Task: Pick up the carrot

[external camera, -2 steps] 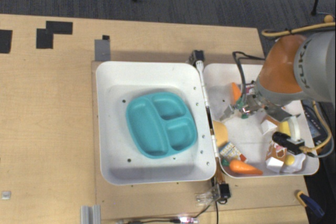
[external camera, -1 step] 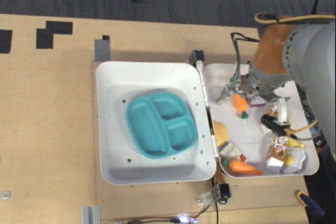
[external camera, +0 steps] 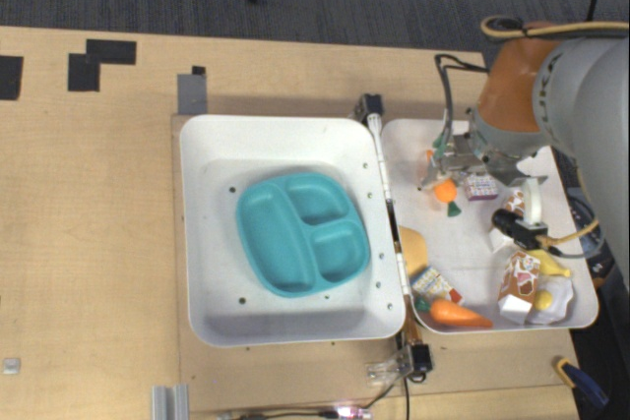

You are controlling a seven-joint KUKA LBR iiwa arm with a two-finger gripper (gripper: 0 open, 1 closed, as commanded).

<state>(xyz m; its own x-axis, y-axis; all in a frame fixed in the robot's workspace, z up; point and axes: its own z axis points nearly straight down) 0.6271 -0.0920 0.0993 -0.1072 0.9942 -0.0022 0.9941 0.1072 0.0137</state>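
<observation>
Bench with two white bins (external camera: 197,211), arm at right.
Gripper (external camera: 445,174) hovers over a small orange piece (external camera: 446,192), finger state unclear; carrot (external camera: 459,314) lies well apart at the near rim.

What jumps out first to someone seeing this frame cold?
Probably the teal divided tray, sitting alone in the left white bin. Next, the grey arm with its orange band coming in from the right, its gripper low over the cluttered right bin, right by a small orange item. The carrot lies at that bin's near edge, apart from the gripper.
</observation>
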